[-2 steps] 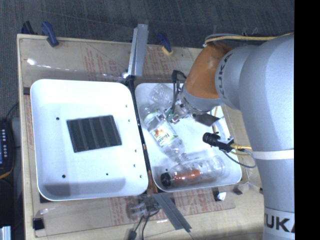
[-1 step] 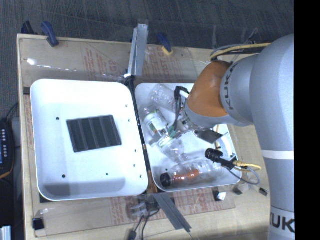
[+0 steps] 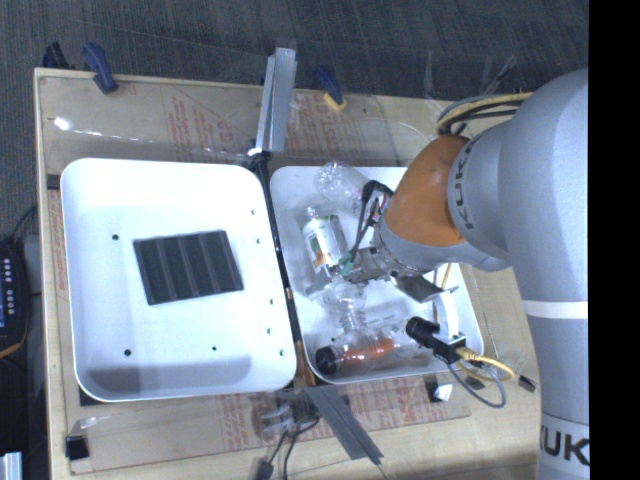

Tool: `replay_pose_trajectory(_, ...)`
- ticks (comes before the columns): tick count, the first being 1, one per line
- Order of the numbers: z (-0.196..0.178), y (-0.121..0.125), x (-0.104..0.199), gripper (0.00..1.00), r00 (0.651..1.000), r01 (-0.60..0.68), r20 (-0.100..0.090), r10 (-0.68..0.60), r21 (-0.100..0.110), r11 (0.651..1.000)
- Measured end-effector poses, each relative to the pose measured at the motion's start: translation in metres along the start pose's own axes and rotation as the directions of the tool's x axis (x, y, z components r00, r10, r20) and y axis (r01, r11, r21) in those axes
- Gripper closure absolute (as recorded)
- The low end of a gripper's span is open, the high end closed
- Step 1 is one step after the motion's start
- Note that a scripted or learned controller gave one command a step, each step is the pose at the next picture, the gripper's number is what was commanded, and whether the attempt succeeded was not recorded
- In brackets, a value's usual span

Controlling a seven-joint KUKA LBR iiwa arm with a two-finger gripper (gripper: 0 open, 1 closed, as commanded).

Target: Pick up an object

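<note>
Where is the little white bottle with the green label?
The white bottle lies in the right bin, toward its left wall, just left of the claw and above the orange tube.

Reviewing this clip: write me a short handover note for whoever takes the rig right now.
Gripper: low in the right bin, over the clutter; fingers cannot be made out, so no grasp can be confirmed.
Things: a small bottle with a green label, clear plastic bottles and a bottle with reddish contents all lie in the right bin. The left bin holds a dark ribbed tray.
Done: arm has reached the pile.
Left: grasp and lift one object.
</note>
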State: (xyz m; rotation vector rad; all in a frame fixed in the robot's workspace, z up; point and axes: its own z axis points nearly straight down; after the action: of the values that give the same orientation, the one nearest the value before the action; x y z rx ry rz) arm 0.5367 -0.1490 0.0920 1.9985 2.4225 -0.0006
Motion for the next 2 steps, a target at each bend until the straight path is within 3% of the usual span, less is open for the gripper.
replay_pose_trajectory(1, -0.001, 0.089, 0.015, 0.00, 0.998, -0.063, 0.002, 0.063, 0.000, 0.998)
replay_pose_trajectory(2, -0.011, 0.090, 0.017, 1.00, 0.999, -0.054, 0.000, 0.054, 0.001, 0.999)
